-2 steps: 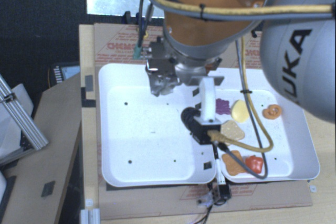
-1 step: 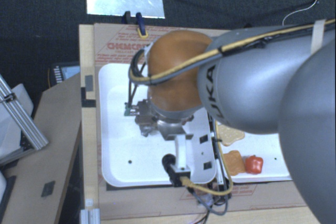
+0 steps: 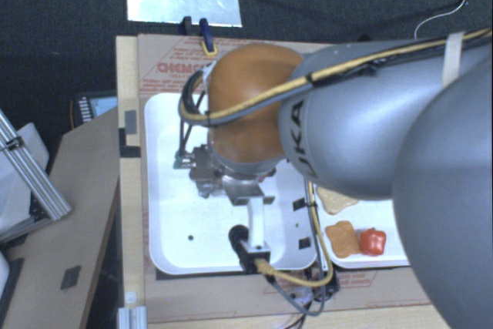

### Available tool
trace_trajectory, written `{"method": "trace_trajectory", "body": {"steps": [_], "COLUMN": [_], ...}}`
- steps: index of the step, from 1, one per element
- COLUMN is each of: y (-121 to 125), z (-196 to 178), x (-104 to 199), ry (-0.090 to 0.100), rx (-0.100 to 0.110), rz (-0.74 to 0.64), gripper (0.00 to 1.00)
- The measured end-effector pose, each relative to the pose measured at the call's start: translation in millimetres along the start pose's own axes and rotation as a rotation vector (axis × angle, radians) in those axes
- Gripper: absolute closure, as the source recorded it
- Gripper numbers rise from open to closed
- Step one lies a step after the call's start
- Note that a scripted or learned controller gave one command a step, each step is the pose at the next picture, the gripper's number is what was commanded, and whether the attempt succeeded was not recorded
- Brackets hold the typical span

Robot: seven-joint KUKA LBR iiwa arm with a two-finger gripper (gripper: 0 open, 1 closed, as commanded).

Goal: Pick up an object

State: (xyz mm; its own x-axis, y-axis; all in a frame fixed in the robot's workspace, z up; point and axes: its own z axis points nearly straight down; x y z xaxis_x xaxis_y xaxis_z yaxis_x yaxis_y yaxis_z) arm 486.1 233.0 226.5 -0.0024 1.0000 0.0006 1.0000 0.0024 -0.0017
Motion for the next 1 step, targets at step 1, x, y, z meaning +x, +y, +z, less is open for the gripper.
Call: {"method": "trace_trajectory", "body": {"steps": [1], "y": [-1.3], "z": [85.3], "x": [0.7], "ry": [-0.004], "rx": [0.006], "rz": [0.002], "gripper": [1.0]}}
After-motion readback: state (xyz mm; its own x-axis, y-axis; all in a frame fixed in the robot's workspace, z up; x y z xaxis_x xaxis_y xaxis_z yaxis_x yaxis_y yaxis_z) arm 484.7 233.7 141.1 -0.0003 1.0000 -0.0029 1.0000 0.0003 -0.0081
